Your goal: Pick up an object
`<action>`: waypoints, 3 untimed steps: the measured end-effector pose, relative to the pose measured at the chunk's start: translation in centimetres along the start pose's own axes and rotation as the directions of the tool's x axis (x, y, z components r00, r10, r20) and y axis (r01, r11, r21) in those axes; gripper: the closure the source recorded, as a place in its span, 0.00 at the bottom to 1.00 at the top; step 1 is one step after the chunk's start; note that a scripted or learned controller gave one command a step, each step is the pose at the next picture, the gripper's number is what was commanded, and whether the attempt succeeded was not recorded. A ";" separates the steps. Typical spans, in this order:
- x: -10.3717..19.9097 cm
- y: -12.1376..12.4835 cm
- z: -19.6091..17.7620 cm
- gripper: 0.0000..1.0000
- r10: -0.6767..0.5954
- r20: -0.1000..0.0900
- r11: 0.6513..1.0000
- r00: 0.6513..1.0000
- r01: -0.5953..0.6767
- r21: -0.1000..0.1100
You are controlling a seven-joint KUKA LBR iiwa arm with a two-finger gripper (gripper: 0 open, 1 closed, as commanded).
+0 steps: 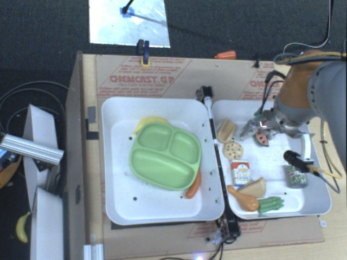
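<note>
So the arm is reaching in from the right over the right bin (317,199), and the gripper (262,130) is hanging low over the far part of it, right above a small reddish piece (263,140) that could be a toy strawberry slice, hard to say. From this angle I honestly can't tell what the claw is doing, it's just a grey blur against the white. Nothing is looking lifted, so I'm guessing it's lining up a grab. The other candidates are sitting further toward the near side: a bread slice (226,129), a cookie (233,150), a little can (241,173), a chicken drumstick (244,197), green beans (270,203) and a dark jar (296,176) on the right. The left bin (116,210) is holding a green divided plate (165,156) with a banana (145,122) peeking out behind it and a carrot (193,188) at its near edge. If it's going for the reddish piece, I'd be centring straight over it and dropping plumb, since it's flat and would probably skid away from a lopsided pinch
</note>
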State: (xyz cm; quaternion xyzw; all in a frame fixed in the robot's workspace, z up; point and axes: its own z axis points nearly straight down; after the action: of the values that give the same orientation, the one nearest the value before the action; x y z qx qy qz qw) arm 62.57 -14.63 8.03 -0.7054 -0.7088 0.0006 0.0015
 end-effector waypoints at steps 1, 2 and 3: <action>-2.3 1.9 -0.5 0.00 0.003 0.003 1.000 1.000 -0.003 -0.008; -2.6 0.4 -0.4 0.00 0.004 0.002 1.000 1.000 -0.004 -0.004; -2.6 0.6 -1.6 1.00 0.002 0.003 1.000 1.000 -0.002 -0.008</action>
State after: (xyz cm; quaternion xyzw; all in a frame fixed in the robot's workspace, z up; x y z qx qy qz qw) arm 63.15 -17.27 9.62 -0.7060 -0.7082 -0.0013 -0.0022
